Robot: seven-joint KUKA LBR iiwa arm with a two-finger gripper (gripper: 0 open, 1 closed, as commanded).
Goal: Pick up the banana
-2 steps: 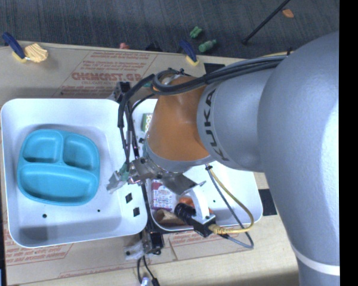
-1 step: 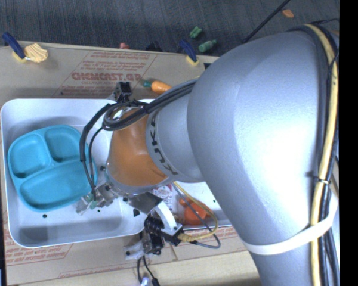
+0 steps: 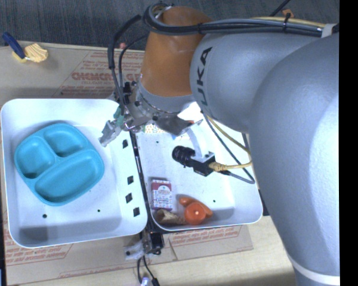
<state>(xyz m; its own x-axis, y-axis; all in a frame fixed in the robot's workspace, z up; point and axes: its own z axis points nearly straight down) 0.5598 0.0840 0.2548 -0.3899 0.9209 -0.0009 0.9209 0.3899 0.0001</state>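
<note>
Brown printed cardboard (image 3: pixel 65 70) covers the bench under two white bins, with dark floor beyond it at the top. The grey arm (image 3: pixel 274 100), with its orange band (image 3: pixel 170 52), takes up the right side and hides the right bin's far and right walls and much of its floor. The left bin (image 3: pixel 24 225) lies in full sight and holds a blue divided plate (image 3: pixel 56 162), set toward its left. The right bin (image 3: pixel 238 210) shows mainly its near part.

The gripper (image 3: pixel 113 130) hangs over the left bin's far right corner, just beside the wall between the bins. Its tip is small and blurred, so I cannot tell whether the jaws are apart or together, and I can make out nothing between them.

A red box (image 3: pixel 161 194) lies near the right bin's near wall, with an orange round thing (image 3: pixel 196 212) just beside it. The banana is hard to pick out. It may be the tan elongated piece (image 3: pixel 167 218) at that near wall, touching the box and blurred. A pale yellow lump (image 3: pixel 36 53) lies outside the bins at the far left.
</note>
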